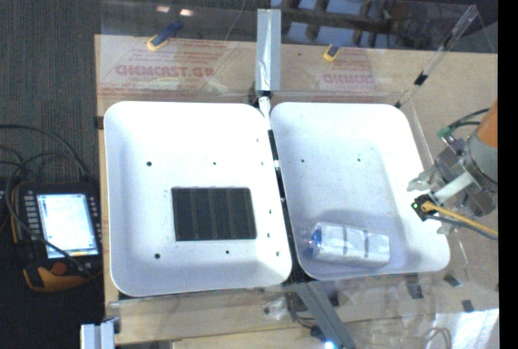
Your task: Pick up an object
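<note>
1. Bottle first: we see a plastic bottle [350,244] lying on its side in the right bin [348,117]. It is close to that bin's front wall, its blue cap points toward the divide between the bins, and a pale label wraps its body.
2. We find the plastic bottle alone on that bin's floor, apart from the gripper [441,181].
3. We place the gripper at the right bin's right rim, up and to the right of the plastic bottle in the view, beside the bin's wall rather than over its middle.
4. We cannot tell whether the gripper is apart or together, as its tip is too small and cluttered at this slant for us to read.
5. We see the arm [486,165] entering at the right edge, grey, with its orange band [490,125] above the wrist.
6. We see the left bin [129,129] holding a dark ribbed panel [214,214]. It is rectangular, lies flat on the floor toward the front, and sits square with the bin's walls.
7. We note that the two bins meet along their inner rims, and a grey strip [268,48] stands behind the joint.
8. We see a pale board [166,70] with red lettering behind the bins under clear sheets, and a yellow and blue clip [164,34] on its far edge.
9. We also see a handheld pendant [65,222] with a lit screen on the dark carpet left of the bench, with cables [16,177] looping beside it.
</note>
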Available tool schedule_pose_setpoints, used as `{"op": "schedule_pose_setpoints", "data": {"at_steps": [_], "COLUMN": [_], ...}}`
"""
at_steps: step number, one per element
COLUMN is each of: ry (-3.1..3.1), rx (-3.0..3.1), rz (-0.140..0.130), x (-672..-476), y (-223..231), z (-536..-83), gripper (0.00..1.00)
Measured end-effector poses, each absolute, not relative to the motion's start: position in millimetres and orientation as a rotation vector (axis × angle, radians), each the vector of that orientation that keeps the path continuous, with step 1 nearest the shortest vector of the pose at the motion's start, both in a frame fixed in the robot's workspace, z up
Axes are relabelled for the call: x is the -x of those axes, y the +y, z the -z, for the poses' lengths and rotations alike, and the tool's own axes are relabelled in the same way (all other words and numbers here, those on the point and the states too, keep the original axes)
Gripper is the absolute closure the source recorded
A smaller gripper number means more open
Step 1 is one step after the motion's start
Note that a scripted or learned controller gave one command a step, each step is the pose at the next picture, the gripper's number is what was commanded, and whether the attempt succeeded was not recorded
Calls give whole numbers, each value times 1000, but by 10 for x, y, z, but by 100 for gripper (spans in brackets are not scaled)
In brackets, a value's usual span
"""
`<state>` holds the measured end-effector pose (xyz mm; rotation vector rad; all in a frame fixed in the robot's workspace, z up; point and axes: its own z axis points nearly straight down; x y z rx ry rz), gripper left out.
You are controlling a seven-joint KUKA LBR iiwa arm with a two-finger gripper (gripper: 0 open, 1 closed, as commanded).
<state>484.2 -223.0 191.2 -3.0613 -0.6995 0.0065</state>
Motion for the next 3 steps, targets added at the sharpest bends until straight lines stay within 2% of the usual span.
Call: {"op": "schedule_pose_setpoints", "data": {"at_steps": [1,2,3], "ry": [-454,-336,-339], "rx": [3109,3117,3113], "rz": [-8,7,-7], "x": [-4846,-4877,-4861], "y": [-2236,-2187,-2180], "z": [-2686,-966,-1025], "gripper": [0,0,100]}}
